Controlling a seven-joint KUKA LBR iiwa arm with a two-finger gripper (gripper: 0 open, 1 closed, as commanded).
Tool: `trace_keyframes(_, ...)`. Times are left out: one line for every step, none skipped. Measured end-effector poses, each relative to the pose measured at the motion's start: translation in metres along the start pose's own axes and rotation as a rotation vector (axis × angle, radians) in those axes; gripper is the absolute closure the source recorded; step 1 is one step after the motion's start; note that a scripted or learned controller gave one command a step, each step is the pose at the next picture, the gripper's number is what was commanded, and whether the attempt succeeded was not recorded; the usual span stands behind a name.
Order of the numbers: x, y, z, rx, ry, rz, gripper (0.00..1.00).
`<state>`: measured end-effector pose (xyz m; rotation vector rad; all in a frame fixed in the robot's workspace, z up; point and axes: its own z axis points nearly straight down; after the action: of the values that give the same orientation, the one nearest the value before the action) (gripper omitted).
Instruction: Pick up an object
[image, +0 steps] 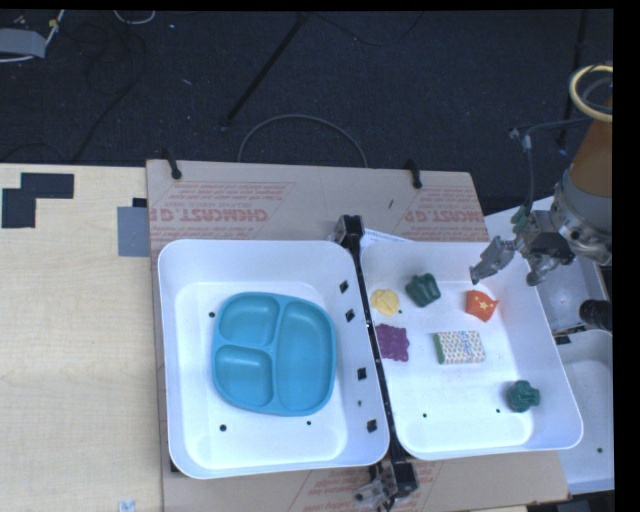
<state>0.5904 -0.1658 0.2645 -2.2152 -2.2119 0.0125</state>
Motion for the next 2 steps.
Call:
trace_keyframes(0.000, 0.002, -0.007, -0.013, -0.002, -0.002, 0.00)
trace_keyframes(0.007, 0.003, 0.056, -0.005, 0.000, -0.003, 0.00)
